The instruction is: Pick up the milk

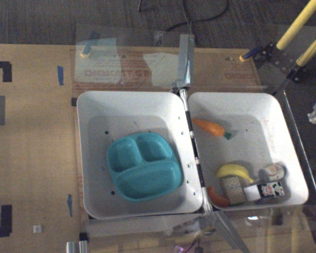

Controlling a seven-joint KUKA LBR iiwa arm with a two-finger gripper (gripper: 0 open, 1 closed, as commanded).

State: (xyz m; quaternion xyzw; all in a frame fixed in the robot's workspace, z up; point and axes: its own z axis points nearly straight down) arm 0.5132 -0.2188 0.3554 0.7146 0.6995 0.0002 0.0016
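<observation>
A black corner mark (4, 221) is lying on the tan bench (31, 157) at the near left edge. Just beyond it, two white bins are sitting side by side.

In the right bin (287, 120), a cluster of things is crowding the near corner. The milk (269, 190), a small carton with a black-and-white pattern, is lying on its side against the near wall, towards the right. A speckled tan block (233, 190) is pressing close on its left, and a red-orange piece (217, 196) is lying at the block's near left. A grey can (272, 171) is resting just behind the milk, and a yellow banana (234, 171) is curving behind the block. Farther back, well apart from the cluster, an orange carrot (209, 128) is lying near the dividing wall.

In the left bin (84, 141), a teal divided plate (143, 166) is sitting towards the near side.

Behind the bins, a clear sheet (102, 51) is lying over cardboard. At the far right, yellow poles (300, 20) are slanting upward. A black cable (203, 7) is looping across the grey floor.

Whether the gripper is open or closed cannot be told.
</observation>
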